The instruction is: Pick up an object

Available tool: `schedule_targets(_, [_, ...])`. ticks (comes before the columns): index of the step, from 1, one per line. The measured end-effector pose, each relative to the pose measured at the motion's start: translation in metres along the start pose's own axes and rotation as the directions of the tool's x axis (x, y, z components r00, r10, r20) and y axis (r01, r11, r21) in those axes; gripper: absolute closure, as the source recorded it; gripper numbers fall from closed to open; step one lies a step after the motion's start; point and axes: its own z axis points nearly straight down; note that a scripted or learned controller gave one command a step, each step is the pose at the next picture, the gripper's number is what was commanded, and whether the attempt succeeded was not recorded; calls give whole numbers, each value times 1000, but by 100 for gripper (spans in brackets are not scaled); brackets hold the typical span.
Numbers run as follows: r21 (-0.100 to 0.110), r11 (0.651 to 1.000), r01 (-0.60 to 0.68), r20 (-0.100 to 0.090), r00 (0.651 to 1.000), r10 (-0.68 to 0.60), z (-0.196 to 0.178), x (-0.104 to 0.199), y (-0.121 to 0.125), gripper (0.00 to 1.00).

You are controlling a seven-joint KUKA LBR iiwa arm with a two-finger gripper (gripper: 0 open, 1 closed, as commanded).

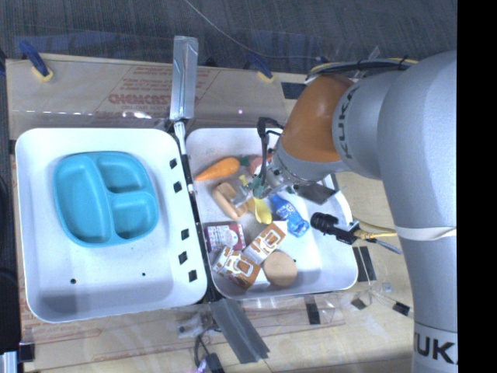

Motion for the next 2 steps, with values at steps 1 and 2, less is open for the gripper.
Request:
schedule_targets(1, [5,903,-430,0,903,430,-86,85,111,100])
schedule_targets(2, [5,880,-474,3,880,474,-136,52,108,100])
